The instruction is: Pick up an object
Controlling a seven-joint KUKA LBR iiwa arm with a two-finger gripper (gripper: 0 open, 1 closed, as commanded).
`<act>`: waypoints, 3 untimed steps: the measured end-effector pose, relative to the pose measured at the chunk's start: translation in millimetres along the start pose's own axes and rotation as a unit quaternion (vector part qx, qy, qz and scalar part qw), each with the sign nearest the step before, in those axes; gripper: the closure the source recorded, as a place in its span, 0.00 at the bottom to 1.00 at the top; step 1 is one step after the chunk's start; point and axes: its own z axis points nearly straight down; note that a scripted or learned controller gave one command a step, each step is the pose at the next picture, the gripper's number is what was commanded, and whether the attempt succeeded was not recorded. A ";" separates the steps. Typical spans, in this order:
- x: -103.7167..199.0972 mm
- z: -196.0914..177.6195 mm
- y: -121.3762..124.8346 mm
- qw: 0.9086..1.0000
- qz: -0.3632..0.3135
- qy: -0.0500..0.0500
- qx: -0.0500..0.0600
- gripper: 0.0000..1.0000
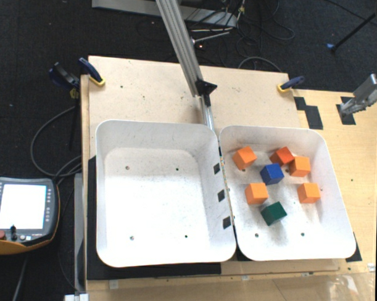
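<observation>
The right bin [333, 238] holds several cubes. Orange ones lie at the far left [244, 157], far right [300, 166], middle [257, 193] and right [308, 192]. A redder orange cube [282, 155] touches the far right one. A blue cube [272, 174] sits among them and a dark green cube [274, 213] lies nearest the front. A grey piece of the gripper [365, 96] pokes in at the right edge, over the bench beyond the right bin's far right corner, well apart from all the cubes. Nothing is seen in it.
The left bin [113, 175] adjoins the right one along a shared middle rim. A slanted metal pole [180, 41] comes down to the bins' far junction. Blue and yellow clamps [91, 72] [291, 84] grip the bench's far edge. A teach pendant [22, 215] lies at the left.
</observation>
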 end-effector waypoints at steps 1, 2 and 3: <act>1.9 -0.1 -0.3 1.000 -0.002 0.001 0.000 0.00; 34.9 34.9 -13.1 1.000 -0.005 0.001 0.002 0.00; -5.0 -1.7 27.3 1.000 0.000 0.000 -0.002 0.00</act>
